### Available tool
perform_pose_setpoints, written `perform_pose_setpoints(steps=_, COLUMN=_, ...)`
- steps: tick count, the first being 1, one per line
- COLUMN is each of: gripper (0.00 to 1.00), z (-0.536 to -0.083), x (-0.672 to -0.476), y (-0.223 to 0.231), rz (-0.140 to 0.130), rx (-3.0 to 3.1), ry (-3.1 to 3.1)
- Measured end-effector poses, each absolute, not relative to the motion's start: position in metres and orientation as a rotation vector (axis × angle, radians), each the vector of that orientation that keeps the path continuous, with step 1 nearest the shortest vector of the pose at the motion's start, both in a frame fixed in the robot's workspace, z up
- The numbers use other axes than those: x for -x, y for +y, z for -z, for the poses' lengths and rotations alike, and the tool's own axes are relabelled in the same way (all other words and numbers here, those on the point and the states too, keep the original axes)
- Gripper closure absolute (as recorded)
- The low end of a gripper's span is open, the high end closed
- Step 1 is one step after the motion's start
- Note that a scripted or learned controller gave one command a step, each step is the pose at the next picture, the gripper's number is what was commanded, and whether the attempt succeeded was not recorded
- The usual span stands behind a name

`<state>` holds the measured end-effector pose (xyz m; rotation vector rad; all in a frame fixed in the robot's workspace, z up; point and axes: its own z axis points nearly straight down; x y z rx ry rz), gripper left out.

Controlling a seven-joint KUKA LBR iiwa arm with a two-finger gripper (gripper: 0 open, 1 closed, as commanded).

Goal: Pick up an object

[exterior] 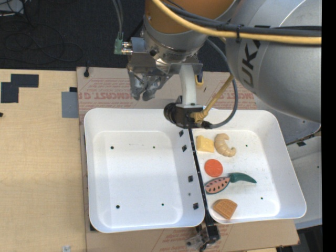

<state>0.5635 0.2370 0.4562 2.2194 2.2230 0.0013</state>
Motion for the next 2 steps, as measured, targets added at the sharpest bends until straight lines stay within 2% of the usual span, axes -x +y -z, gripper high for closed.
perform_pose_setpoints(steps=1, gripper=1.00, z=-0.466, x=-0.548, y=0.243, rz=0.004, rx=-2.220, ry=2.224)
perform_pose_setpoints(steps=2, gripper=1.00, z=-0.495, x=-0.557, y=0.245, rz=0.002, rx=-2.216, ry=2.227)
